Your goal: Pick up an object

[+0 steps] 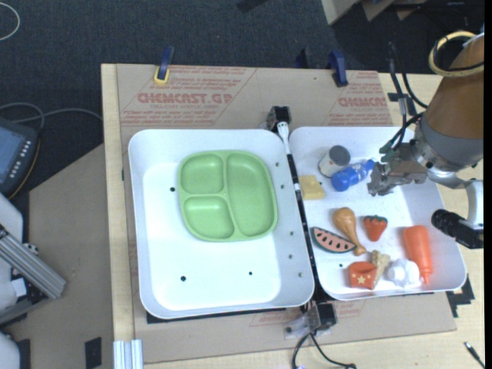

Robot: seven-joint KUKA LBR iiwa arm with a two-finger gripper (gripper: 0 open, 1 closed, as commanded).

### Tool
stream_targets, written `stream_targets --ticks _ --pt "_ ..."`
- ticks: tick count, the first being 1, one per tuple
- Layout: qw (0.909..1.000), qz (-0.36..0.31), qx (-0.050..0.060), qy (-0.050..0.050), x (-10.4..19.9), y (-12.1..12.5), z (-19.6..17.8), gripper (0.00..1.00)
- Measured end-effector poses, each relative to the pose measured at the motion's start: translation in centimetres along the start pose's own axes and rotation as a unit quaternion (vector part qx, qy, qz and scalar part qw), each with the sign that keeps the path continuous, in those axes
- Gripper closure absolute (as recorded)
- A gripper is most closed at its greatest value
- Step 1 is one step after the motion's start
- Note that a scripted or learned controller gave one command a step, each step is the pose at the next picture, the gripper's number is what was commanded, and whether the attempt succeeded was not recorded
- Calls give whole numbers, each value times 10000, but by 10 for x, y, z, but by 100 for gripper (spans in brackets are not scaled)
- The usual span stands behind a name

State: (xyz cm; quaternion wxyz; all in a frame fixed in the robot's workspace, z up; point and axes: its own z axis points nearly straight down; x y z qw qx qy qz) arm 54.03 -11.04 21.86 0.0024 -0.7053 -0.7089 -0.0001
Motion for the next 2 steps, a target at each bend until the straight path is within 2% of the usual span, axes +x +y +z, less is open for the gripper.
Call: stream_targets --ticks 2 --pt "10000 -3 0 -3 110 -45 -12 100"
